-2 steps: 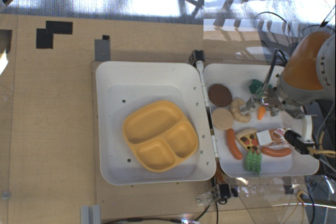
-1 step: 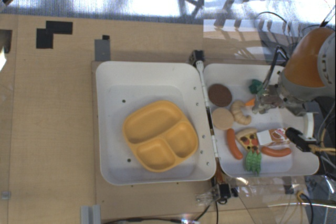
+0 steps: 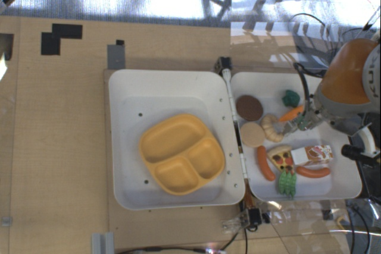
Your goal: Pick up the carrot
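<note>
Two shallow white bins sat side by side on the bench (image 3: 59, 146): the left bin (image 3: 119, 128) at the centre of the frame and the right bin (image 3: 351, 187) toward the right edge. The left bin held one thing, a yellow divided plate (image 3: 181, 153) with three compartments.

The right bin held ten toy foods:
- one carrot (image 3: 291, 115)
- one green broccoli piece (image 3: 291, 97)
- one brown round patty (image 3: 249, 107)
- one pale tan round piece (image 3: 252, 134)
- one cream-coloured curled piece (image 3: 272, 127)
- two red sausages, one (image 3: 265, 163) at the left and one (image 3: 314, 172) at the right
- one pizza slice (image 3: 280, 157)
- one small carton (image 3: 314, 155)
- one green ridged vegetable (image 3: 287, 183)

One robot arm (image 3: 351, 77) reached in from the right of the frame.
</note>
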Robot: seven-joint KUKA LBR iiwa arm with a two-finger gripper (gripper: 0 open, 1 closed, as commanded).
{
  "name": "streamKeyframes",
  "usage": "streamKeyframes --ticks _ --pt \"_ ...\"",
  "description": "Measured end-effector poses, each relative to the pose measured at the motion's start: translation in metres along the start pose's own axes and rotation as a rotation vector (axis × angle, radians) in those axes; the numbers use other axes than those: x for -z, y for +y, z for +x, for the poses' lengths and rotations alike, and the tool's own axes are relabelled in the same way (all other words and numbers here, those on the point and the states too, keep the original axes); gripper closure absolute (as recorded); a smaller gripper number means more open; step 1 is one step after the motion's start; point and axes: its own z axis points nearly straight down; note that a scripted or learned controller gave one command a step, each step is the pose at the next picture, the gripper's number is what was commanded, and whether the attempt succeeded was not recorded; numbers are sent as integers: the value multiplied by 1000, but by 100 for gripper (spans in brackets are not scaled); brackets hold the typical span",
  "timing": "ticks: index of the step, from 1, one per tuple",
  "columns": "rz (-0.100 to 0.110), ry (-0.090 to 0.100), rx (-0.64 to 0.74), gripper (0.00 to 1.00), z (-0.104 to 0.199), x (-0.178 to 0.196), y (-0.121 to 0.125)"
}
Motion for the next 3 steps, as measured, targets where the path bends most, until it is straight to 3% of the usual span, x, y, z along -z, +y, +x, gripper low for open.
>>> streamKeyframes --ticks 2,3 --pt "-18 -14 3 100 -2 25 7" --pt "2 -2 351 100 -36 -1 6"
